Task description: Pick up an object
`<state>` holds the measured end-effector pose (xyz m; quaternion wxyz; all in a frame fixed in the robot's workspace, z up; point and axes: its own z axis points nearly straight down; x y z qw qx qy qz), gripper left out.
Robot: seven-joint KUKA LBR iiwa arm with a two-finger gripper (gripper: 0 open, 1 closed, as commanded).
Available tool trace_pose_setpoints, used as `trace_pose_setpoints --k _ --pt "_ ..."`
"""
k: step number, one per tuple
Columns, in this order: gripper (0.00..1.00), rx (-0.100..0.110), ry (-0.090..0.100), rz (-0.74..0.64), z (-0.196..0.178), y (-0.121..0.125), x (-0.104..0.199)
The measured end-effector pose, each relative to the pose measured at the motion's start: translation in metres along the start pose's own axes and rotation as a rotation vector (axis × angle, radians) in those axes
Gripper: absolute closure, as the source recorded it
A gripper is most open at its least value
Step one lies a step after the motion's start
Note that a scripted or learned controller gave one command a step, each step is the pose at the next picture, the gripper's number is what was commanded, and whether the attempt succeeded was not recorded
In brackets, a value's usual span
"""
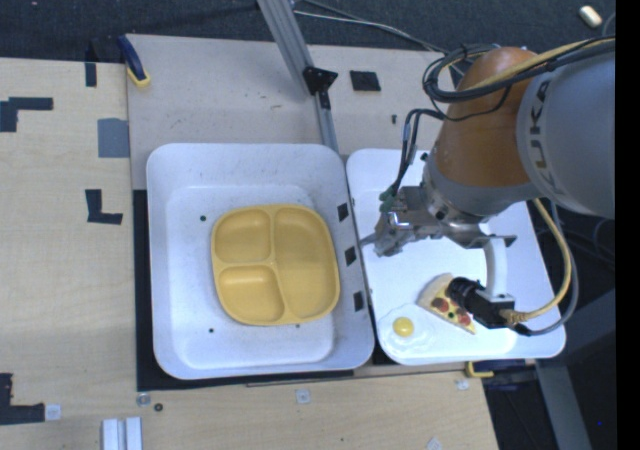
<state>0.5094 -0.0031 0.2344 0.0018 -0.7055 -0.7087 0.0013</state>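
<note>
The arm reached in from the right and hung over the right bin, its orange band above the wrist covering much of that bin's upper part. The gripper sat low near the bin's left wall, by the divide between the two bins; whether its jaws were open or closed could not be told, and nothing showed between them. A pizza slice lay in the near part of the right bin, just beside a black fitting on the arm's cable. A fried egg lay near the bin's front left corner, apart from the slice. In the left bin a yellow divided plate lay flat near the middle.
</note>
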Motion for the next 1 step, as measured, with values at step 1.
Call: trace_pose_setpoints --k 1 --pt "1.00 0.000 0.000 -0.002 0.0042 -0.0168 0.0575"
